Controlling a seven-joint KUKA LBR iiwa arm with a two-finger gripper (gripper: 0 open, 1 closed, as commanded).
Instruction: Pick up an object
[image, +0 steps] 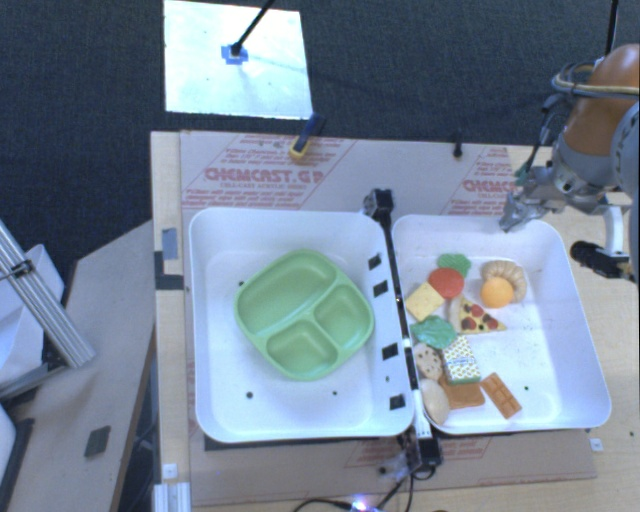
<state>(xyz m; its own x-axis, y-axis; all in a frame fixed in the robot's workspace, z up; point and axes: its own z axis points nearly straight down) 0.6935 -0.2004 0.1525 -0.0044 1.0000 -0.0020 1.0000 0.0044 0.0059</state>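
The right bin (570, 340) holds several toy foods. Among them are a red tomato with a green top (449, 278), a yellow cheese wedge (424, 301), an orange (497, 292) against a bread roll (505, 269), a pizza slice (481, 319), a green leaf (433, 331), a cookie (428, 360), a patterned box (461, 360) and a brown cracker (501, 395). My gripper (512, 218) hangs at the bin's far rim, up and to the right of the tomato, with nothing seen in it.
The left bin (215, 250) holds a green divided plate (303, 313). A black-clipped divider (392, 310) joins the two bins. The arm's wrist and orange band (598, 120) stand over the bench's far right corner. A yellow clip (300, 148) lies on the board behind the bins.
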